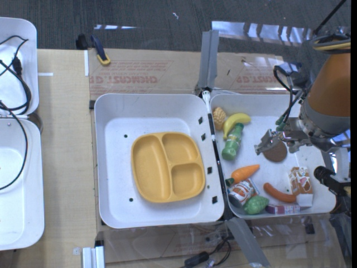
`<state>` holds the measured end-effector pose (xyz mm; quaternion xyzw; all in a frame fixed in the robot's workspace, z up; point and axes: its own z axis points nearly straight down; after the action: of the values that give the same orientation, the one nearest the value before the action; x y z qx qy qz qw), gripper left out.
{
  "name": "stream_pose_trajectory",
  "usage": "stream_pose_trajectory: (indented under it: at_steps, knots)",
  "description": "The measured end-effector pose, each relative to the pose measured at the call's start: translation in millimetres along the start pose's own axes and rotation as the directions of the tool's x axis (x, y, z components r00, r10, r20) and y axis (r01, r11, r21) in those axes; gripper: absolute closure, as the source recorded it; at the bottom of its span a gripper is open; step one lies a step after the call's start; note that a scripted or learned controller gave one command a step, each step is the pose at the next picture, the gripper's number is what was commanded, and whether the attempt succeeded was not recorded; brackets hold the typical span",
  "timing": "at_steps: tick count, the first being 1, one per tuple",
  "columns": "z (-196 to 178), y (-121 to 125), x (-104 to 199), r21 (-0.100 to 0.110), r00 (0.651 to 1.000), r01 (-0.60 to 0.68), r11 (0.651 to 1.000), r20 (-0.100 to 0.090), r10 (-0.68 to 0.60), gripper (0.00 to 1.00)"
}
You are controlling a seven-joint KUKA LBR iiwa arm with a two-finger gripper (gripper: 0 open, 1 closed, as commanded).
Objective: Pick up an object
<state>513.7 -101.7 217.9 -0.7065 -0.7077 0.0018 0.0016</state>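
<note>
The right bin [262, 102] holds several toy foods: a yellow banana [236, 120], a corn cob [219, 115], a green bottle [232, 142], a carrot [245, 172], a red-and-white can [242, 191], a green vegetable [256, 205], a sausage [279, 193], a small carton [300, 180] and a brown round piece [275, 152]. My gripper [271, 142] hangs over the bin's middle, right above the brown round piece. The arm's body hides the bin's right side.
The left bin [109, 166] carries a yellow three-compartment plate [167, 166]. A grey divider post [208, 60] stands behind the bins. White equipment with black cables [14, 94] sits at the far left. A blue-and-yellow tool [100, 52] lies on the cardboard behind.
</note>
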Motion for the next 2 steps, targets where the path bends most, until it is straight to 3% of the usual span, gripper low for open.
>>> stream_pose_trajectory:
  at_steps: [1, 2]
  knots:
    - [124.5, -34.1, -17.0, -0.008, 0.996, 0.090, 0.996, 0.001, -0.090, 0.00]
    - [115.7, -32.3, -14.9, -0.008, 0.996, 0.088, 0.996, -0.004, -0.088, 1.00]
